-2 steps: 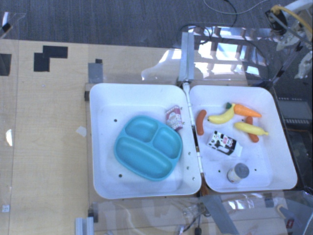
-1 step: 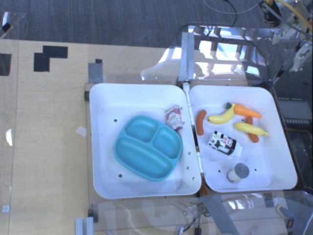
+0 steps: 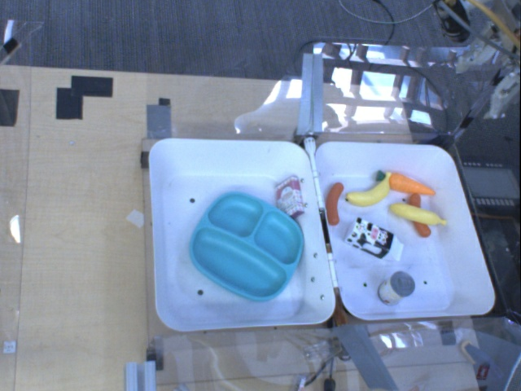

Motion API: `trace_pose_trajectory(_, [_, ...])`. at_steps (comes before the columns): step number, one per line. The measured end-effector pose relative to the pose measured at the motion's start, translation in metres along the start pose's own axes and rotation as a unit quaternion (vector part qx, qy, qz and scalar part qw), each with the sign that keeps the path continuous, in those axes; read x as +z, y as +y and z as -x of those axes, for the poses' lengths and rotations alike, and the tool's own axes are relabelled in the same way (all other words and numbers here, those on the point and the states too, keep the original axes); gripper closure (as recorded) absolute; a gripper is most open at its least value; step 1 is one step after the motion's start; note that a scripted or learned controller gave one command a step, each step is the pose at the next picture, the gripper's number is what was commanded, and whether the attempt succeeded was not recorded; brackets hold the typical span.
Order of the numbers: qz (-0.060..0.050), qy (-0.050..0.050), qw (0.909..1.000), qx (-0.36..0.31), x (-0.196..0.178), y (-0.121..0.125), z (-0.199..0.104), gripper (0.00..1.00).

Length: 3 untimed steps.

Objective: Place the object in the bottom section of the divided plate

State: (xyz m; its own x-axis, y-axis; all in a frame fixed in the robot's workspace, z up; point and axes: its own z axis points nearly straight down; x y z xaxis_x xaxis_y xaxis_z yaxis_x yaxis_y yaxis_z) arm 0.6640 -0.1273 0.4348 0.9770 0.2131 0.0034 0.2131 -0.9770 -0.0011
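Observation:
A blue divided plate (image 3: 247,248) lies in the left bin (image 3: 175,218). It has two small sections at the top and one long section (image 3: 238,268) along the bottom, and nothing lies in any of them. A small red and white packet (image 3: 290,196) rests by the plate's upper right rim, close to the wall between the bins.
The right bin (image 3: 456,267) holds a red sausage (image 3: 334,203), a banana (image 3: 369,193), a carrot (image 3: 411,186), a second yellow piece (image 3: 417,214) over another red sausage (image 3: 421,227), a black and white box (image 3: 372,239) and a grey can (image 3: 397,286). Cables and arm hardware (image 3: 476,10) sit at the top right.

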Motion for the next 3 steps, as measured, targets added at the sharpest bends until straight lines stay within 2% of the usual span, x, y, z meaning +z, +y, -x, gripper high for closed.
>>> trace_pose_trajectory(1, [0.0, 0.0, 1.0, 0.0, 0.0, 0.0, 0.0, 0.0])
trace_pose_trajectory(2, [0.0, -0.001, 1.0, -0.005, 0.001, -0.01, 0.001, 0.0])
trace_pose_trajectory(3, [0.0, -0.001, 1.0, 0.004, 0.062, -0.067, -0.002, 0.0])
